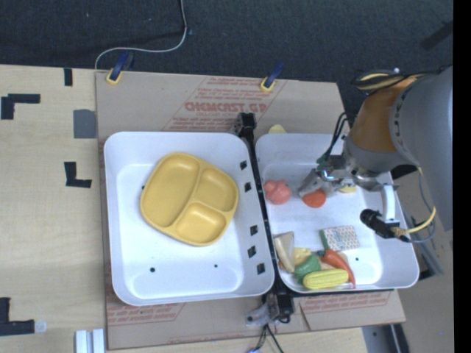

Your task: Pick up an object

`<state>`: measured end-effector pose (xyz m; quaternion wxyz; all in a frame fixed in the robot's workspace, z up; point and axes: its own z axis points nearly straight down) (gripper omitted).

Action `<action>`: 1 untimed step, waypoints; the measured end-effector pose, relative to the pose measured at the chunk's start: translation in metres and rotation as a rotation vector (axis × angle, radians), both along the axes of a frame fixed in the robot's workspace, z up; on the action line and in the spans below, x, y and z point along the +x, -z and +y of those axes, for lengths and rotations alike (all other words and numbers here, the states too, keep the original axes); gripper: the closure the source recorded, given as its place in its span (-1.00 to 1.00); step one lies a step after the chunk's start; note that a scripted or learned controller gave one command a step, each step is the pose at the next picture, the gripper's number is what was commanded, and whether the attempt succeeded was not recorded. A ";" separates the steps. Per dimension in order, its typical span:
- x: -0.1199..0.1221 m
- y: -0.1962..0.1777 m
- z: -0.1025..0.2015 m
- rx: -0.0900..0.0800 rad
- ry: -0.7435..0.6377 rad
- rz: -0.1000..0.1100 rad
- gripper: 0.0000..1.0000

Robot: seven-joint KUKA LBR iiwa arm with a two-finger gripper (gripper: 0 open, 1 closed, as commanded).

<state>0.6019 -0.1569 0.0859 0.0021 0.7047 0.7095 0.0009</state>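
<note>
gripper [318,186] low in the right bin [401,271], tips straddling the red-orange piece [314,199]; can't tell how wide it's set or if it has a grip. likely picked because it sits apart from the corner pile. 1 yellow tray [189,198] in the left bin [129,271].

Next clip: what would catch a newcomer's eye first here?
The yellow divided plate lying in the left bin stands out most. In the right bin, toy foods crowd the near edge, among them a corn cob and a carrot. The gripper hangs just above a small red piece, with a pink one nearby.
</note>
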 end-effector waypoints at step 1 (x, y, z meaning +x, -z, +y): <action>0.024 0.000 0.012 0.000 0.004 0.001 1.00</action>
